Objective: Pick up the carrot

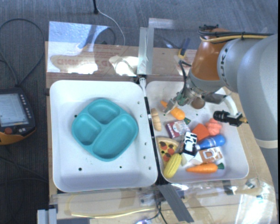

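You cannot make out the gripper (183, 98) fingers: the arm's wrist (206, 64) covers them from above, and what shows below it, just up from the carrot (203, 168) pile, is too small to read. The arm's grey body (254, 73) runs off the right edge and hides the right bin's far right corner (231, 94). Beyond the carrot, a small orange piece (177, 113) beside the gripper is perhaps another toy vegetable. The handheld screen (9, 111), far left of the carrot, is cut by the edge.
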`<state>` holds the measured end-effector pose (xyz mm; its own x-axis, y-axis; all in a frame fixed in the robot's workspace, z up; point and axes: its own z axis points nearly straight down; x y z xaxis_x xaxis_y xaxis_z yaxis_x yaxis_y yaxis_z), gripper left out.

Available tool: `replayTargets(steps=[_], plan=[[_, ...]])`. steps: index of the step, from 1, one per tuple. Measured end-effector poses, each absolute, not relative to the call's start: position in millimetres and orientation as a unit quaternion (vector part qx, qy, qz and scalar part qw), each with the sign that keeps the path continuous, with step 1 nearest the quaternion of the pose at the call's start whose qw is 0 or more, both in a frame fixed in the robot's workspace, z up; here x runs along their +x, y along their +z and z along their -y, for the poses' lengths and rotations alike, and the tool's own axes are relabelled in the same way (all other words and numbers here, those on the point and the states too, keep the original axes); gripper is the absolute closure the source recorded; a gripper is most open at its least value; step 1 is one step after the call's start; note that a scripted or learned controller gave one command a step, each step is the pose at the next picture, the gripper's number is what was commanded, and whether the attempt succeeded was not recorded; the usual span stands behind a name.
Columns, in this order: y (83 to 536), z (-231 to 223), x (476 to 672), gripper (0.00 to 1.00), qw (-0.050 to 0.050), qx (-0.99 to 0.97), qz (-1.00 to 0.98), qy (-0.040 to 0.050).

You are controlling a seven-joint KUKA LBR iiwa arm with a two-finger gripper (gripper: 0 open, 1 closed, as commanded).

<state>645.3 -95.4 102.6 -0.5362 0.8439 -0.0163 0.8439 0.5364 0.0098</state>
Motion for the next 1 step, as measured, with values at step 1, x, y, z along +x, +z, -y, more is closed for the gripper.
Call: replayTargets(steps=[1], plan=[[199.8,37.1,666.3,1.0,0.005,0.472,-0.882,0.0019]])
